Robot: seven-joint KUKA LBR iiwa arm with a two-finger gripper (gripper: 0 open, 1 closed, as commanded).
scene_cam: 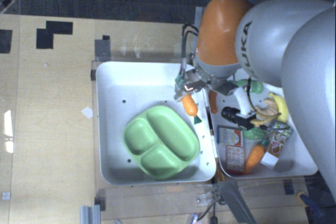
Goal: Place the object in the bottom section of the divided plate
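White bins (105, 128) sit below grey arm (273, 34) lettered "KUKA"

We see the scene under bright, even light from above, and the left bin (105, 113) looks almost washed out on its white floor. The green plate (160, 140) throws 1 soft, short shadow on its lower side, and the arm (273, 39) has a pale sheen on its grey shell. The picture is a little soft overall, with low detail in small things.
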